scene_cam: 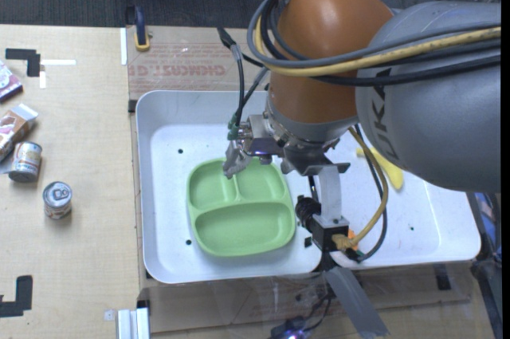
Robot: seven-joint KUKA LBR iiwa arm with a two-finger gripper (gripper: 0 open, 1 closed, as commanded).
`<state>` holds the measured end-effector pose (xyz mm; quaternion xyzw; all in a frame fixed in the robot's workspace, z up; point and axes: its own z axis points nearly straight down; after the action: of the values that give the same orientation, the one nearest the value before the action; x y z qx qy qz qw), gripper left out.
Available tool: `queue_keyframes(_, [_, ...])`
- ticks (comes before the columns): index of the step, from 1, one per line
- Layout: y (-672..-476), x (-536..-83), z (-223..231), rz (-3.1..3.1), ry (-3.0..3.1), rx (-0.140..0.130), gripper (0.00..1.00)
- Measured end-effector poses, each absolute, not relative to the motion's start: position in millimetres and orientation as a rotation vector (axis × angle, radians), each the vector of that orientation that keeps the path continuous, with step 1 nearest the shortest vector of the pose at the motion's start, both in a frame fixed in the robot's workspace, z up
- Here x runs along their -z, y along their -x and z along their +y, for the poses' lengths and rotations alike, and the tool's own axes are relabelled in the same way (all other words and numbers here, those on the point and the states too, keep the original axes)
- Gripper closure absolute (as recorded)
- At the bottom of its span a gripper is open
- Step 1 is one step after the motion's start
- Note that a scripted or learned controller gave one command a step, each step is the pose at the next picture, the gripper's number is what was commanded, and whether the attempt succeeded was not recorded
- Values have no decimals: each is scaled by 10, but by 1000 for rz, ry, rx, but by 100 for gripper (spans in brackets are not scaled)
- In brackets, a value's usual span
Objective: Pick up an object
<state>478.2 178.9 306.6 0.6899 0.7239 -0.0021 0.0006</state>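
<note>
Tool (236, 162) over green tray (239, 210); arm hides its grip, cannot tell.

Even overhead light, sharp focus throughout; soft glare on the arm's orange band (331, 26), faint shadows inside the white bin (159, 194).

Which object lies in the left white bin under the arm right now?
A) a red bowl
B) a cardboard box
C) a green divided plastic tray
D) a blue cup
C: a green divided plastic tray with three compartments lies in the left white bin.
</note>
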Motion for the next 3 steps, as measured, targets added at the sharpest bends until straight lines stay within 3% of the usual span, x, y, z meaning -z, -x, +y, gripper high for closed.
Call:
queue_keyframes(1, [-4777, -3019, 1696, 2135, -2304, 3, 0])
queue_keyframes(2, [-5362, -2093, 1249, 2309, -2130, 4, 0])
queue_keyframes(3, [-4783, -1176, 1734, 2240, -2204, 4, 0])
